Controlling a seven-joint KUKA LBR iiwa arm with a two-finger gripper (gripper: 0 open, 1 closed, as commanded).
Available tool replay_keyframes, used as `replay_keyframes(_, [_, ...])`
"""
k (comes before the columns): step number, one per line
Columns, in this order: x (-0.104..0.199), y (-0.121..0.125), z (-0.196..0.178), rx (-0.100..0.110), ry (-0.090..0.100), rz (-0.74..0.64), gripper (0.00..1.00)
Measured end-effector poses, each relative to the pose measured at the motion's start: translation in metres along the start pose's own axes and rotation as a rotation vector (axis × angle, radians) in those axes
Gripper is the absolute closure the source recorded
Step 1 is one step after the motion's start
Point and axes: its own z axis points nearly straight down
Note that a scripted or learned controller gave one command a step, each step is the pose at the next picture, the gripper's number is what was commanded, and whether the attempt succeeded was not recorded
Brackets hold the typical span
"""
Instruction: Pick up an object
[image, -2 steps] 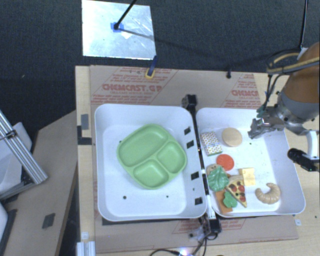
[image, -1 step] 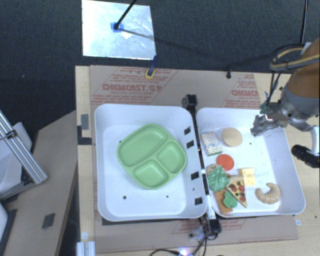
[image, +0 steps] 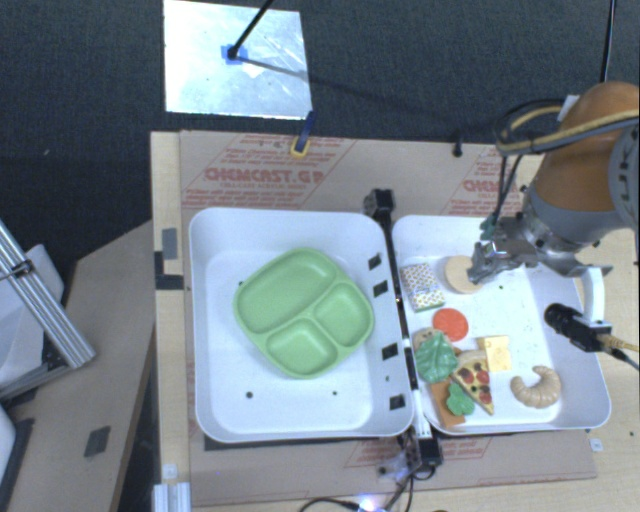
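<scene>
Camera view: the left bin, well away from the gripper, holds a green divided plate, while the gripper hangs low over the right bin. Whether anything is grasped cannot be told. Just beside the gripper lies a tan round cookie, with a patterned packet slightly farther, then a red disc, pizza slice and croissant.

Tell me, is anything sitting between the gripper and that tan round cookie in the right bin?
Nothing visible does. The gripper hangs at the right edge of the tan round cookie, near the right bin back wall. The patterned packet lies on the cookie's far side, the red disc below it.
</scene>
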Motion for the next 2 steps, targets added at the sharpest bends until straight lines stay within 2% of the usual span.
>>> replay_keyframes(1, [0.048, -0.031, -0.010, -0.001, 0.000, 0.000, 1.00])
replay_keyframes(2, [0.081, -0.037, 0.001, 0.000, 0.000, 0.002, 1.00])
